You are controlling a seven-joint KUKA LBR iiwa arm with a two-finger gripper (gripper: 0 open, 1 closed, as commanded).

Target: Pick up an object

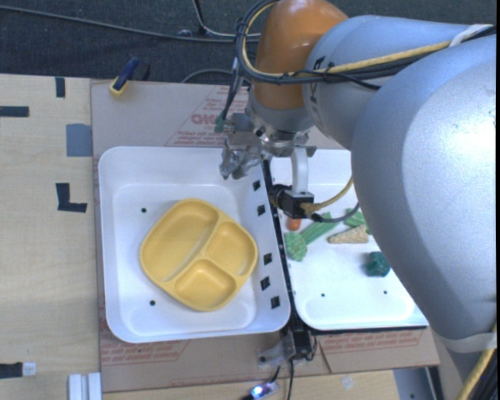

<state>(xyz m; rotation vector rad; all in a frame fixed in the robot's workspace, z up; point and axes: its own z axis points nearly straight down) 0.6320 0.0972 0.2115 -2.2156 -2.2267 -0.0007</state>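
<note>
Hand (240,161) at top centre of frame, above left bin's (117,223) back rim; finger spread unreadable, nothing visibly held. Candidate objects in right bin (350,302): green toy (304,238), teal piece (377,264), cracker-like wedge (348,237). Yellow divided plate (198,253) left, probably drop target.

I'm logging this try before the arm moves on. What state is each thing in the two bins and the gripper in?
Yellow divided plate: upright, flat in the left bin, compartments bare.
Green leafy toy: lying in the right bin by the divider.
Tan wedge: lying flat.
Teal lump: resting apart from the others.
Gripper: above the left bin's far edge, nothing seen between its fingers.
</note>
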